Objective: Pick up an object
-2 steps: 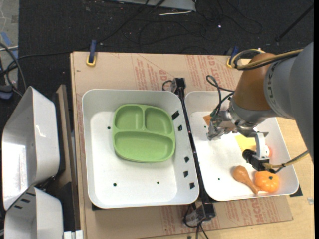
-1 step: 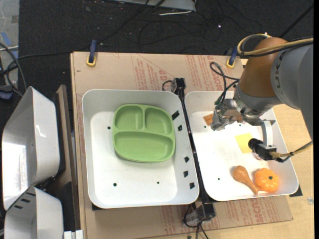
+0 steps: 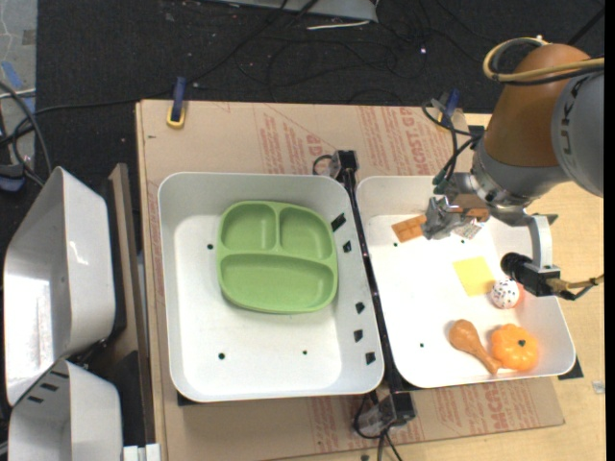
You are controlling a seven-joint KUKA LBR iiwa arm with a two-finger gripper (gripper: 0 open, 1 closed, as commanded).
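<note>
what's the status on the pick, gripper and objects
Gripper low in right bin, beside orange flat piece; grip unconfirmed. Yellow square, white ball, pumpkin, drumstick untouched. Nothing blocking.

Position: fixed above the bench, fairly high
Facing: slanted down on two shallow white plastic bins (image 3: 183, 286)
Arm entry: grey KUKA arm (image 3: 548, 123) from view's right

Two white bins (image 3: 183, 286), one green tray (image 3: 278, 257), five small objects (image 3: 473, 277) (right bin)
</note>
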